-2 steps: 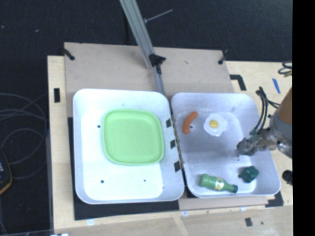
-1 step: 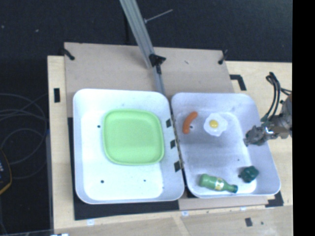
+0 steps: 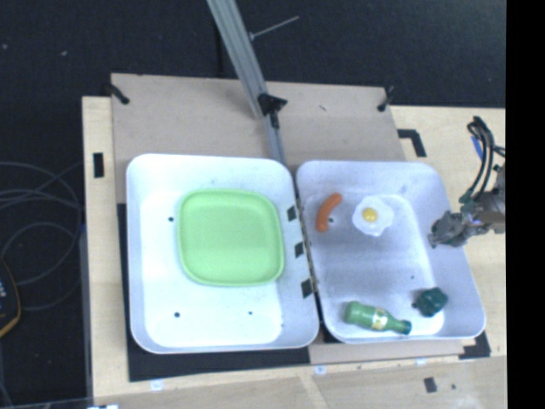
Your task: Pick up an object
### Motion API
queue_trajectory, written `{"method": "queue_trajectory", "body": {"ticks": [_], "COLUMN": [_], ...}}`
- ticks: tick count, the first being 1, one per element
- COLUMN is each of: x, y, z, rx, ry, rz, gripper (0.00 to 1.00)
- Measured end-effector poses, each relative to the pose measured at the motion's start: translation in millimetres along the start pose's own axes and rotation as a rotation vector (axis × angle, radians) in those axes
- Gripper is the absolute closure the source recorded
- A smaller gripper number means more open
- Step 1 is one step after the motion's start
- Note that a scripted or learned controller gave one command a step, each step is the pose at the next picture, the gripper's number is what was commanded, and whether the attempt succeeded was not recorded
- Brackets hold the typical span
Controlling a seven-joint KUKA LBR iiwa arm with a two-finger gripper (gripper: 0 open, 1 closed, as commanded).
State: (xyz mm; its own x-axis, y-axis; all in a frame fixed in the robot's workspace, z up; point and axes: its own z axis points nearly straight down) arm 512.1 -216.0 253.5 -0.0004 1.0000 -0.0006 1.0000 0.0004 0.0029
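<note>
The right white bin holds several small objects. An orange sausage lies at its upper left, with a fried egg toy just to the right of it. A green bottle lies on its side near the front wall, and a dark green lump sits in the front right corner. My gripper hovers at the bin's right rim, to the right of the egg and above the dark green lump, and I see nothing held in it.
The left white bin carries a light green square plate. A grey metal pole slants in from the top to the join between the bins. Cables hang beside the arm at the right.
</note>
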Motion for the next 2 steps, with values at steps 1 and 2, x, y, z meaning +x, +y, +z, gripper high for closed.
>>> {"method": "queue_trajectory", "body": {"ticks": [1,2], "x": [43.1,86.6], "y": [6.2,10.6], "z": [8.1,15.4], "rx": [0.002,0.002], "ry": [0.001,0.001], "rz": [-0.002,-0.002], "gripper": [1.0,1.0]}}
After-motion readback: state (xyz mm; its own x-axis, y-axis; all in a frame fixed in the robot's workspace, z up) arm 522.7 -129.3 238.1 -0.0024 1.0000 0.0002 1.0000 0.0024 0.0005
